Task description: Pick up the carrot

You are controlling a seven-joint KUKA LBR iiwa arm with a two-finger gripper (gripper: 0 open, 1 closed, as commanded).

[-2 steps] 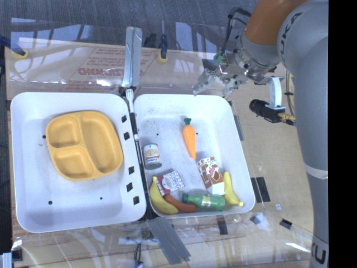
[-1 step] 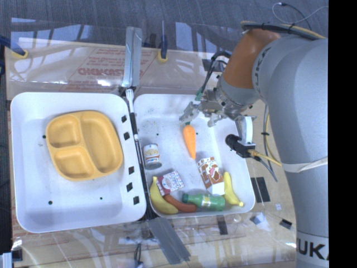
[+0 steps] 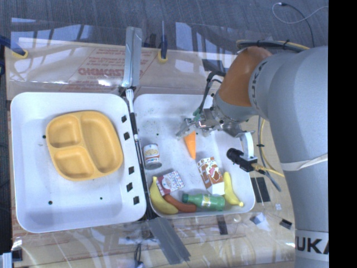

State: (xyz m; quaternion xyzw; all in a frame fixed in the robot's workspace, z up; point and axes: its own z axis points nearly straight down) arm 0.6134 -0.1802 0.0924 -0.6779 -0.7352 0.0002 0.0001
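Reaching in from the right, the arm [image 3: 279,94] is seen over the right bin [image 3: 146,108]; the gripper [image 3: 192,126] is set just above the carrot [image 3: 191,144], its grip state not discernible

Bulky grey arm [image 3: 295,110], orange wrist band, white "UKA" lettering, yellow cables

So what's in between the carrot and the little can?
Nothing, just bare white bin floor between the carrot and the can, as the camera view shows.
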